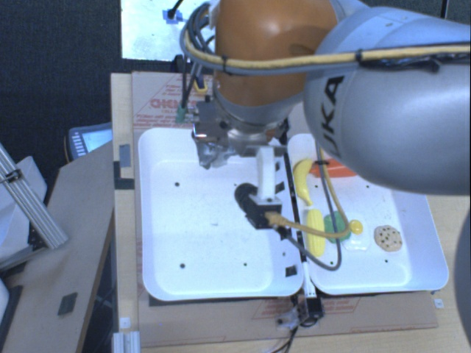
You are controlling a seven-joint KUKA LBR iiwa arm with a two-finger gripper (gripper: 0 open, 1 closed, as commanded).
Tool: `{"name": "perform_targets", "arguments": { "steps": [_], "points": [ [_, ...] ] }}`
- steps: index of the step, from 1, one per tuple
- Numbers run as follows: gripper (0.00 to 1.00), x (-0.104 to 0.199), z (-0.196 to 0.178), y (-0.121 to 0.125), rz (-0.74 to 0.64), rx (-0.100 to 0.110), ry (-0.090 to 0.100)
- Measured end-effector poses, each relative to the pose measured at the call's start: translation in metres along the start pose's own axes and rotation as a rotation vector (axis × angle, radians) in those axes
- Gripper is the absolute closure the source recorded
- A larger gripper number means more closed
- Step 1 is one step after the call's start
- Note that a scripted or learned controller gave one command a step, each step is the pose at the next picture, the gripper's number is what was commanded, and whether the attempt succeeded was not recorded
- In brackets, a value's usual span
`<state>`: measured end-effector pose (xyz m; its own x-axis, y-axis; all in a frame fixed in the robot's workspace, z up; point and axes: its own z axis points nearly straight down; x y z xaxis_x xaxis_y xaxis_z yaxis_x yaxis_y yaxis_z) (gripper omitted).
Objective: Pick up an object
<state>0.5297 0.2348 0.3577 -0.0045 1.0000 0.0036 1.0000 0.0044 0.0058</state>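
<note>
My gripper hangs over the far part of the left bin, just under the orange wrist band. Nothing can be made out in it. The right bin holds a yellow banana, a yellow corn cob, a green piece with a small yellow ball beside it, a round cookie and an orange item partly hidden behind the arm.
The big grey arm covers the far right of the right bin. The wall between the two bins runs just right of the gripper. A grey rail and a screen stand off the bench at the left.
</note>
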Motion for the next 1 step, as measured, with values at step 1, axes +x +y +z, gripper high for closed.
{"name": "perform_targets", "arguments": {
  "steps": [1],
  "points": [
    [1.0, -0.0014, 0.0525, 0.0285, 0.005, 0.007, -0.005]
  ]
}}
